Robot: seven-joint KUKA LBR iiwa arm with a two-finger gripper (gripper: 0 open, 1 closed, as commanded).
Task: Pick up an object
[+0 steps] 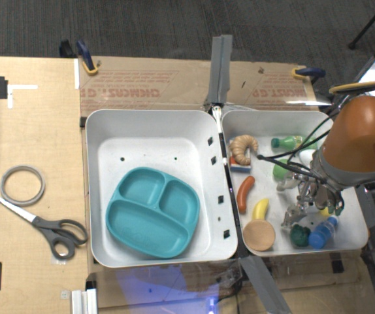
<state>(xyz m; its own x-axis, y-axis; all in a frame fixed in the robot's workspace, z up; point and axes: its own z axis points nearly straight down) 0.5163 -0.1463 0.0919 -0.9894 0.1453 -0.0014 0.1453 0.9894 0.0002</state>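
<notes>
Two shallow white bins sit side by side on the bench. The left bin [102, 142] holds a teal divided plate [153, 211] with three compartments, lying flat toward the bin's near side. The right bin [266, 120] is crowded with small things: a tan croissant [242, 148] curls at its far left, just beyond an orange-red hot dog [244, 193] that lies lengthwise beside the bin's left wall. To the right of the hot dog is a yellow banana [260, 209], and nearer still a round tan wooden disc [259, 235] rests by the near rim. A green bottle [285, 142] lies on its side at the far end. At the near right are a dark green piece [298, 236] and a blue bottle [323, 233], just beside each other.

The arm enters from the right, its orange band [360, 136] bulging over the right bin's right part, cables trailing toward the left. The gripper [302, 209] points down into the bin, just above and beside the dark green piece and the blue bottle, right of the banana. Whether its fingers are parted or closed cannot be told from this view; nothing is clearly seen between them.

Left of the bins, scissors [47, 226] and a tape roll [22, 184] lie on the bench.
</notes>
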